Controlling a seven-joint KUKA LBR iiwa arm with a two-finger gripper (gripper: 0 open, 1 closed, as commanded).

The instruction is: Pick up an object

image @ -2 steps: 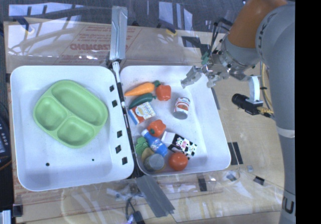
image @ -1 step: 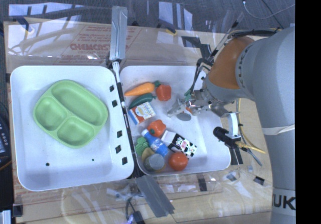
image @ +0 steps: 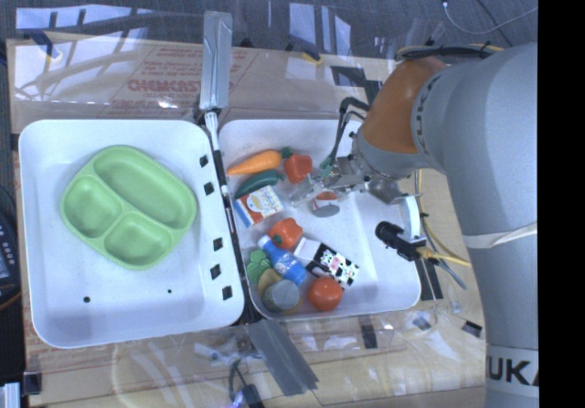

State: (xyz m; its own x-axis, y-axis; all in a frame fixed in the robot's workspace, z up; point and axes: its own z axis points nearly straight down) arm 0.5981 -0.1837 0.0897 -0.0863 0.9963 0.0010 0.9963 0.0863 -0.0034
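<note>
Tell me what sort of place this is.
Probably a robotics lab's grasping test bench: a grey industrial arm reaches into a white bin of toy food such as a carrot, beside a second bin holding a green divided plate.

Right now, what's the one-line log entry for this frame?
arm: over right bin | gripper: low among toys, beside carrot | grasp: unclear | left bin: green plate
</note>
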